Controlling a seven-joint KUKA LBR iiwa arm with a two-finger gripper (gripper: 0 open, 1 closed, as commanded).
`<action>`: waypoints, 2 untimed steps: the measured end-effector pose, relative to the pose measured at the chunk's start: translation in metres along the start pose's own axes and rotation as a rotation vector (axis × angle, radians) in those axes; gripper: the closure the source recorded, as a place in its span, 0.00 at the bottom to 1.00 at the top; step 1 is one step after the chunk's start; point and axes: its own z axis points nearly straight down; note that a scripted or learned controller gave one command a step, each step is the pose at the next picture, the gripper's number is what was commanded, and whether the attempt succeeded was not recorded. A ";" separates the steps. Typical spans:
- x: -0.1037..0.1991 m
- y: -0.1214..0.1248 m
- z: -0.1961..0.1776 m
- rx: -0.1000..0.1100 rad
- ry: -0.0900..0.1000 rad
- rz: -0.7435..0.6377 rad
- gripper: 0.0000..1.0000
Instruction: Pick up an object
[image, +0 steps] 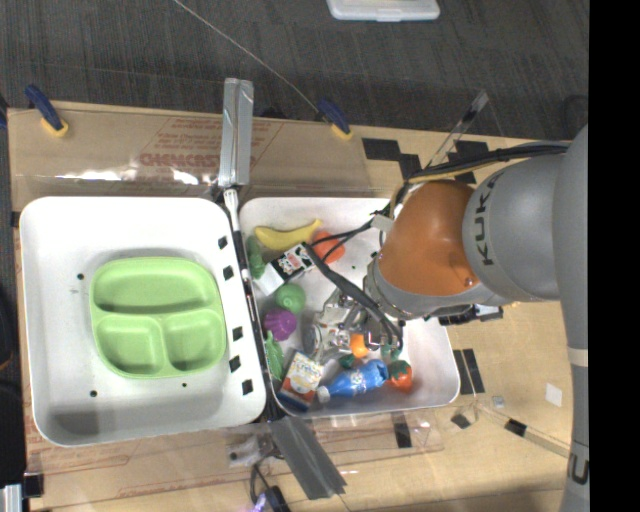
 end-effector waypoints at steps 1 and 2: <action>-0.014 0.053 -0.127 -0.001 -0.009 -0.048 1.00; 0.035 -0.006 -0.052 -0.001 0.005 -0.390 1.00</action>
